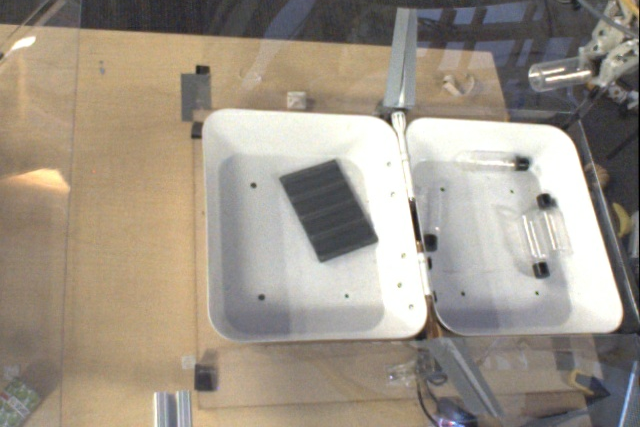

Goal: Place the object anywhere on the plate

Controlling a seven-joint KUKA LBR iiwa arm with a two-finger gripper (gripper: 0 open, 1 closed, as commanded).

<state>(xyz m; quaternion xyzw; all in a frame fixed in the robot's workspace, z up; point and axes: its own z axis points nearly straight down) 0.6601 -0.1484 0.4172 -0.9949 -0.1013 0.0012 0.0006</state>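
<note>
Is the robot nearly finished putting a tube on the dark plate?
Not yet. Nothing done: the plate in the left bin has nothing on it. The clear tubes lie in the right bin. The arm sits up at the corner. Picking and placing remain.

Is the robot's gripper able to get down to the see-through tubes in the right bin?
Probably yes. The gripper is up beyond the right bin, and nothing covers the clear tubes lying in it. They're open from above.

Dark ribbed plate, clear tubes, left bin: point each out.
Dark ribbed plate [328, 210]: camera view, centre of its ridged top.
Clear tubes [545, 235]: camera view, middle of the pair in the right bin.
Left bin [300, 122]: camera view, its far rim.
</note>
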